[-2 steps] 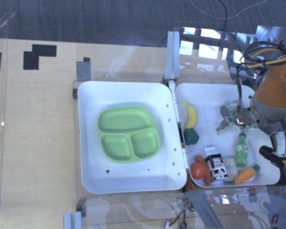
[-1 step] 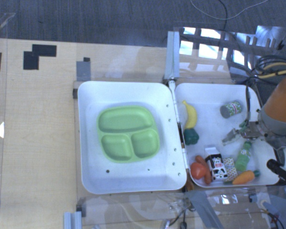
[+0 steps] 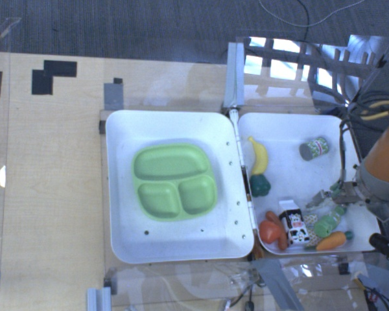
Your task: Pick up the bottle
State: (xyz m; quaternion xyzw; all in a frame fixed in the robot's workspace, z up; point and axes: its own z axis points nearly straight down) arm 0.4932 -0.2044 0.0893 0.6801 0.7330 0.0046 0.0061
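Observation:
The bottle (image 3: 329,225) is small, green and translucent, and it lies on its side near the front right of the right bin (image 3: 282,129). My gripper (image 3: 329,197) hangs just behind and above the bottle, reaching in from the right under the orange band (image 3: 384,155) of the arm. The bottle rests on the bin floor and I see nothing held in the gripper. An orange carrot (image 3: 331,241) lies against the bottle's front side.
A small printed carton (image 3: 294,226) and a red toy (image 3: 271,231) sit left of the bottle. A banana (image 3: 259,155), a dark green piece (image 3: 260,185) and a grey can (image 3: 314,148) lie further back. The left bin holds a green divided plate (image 3: 175,181).

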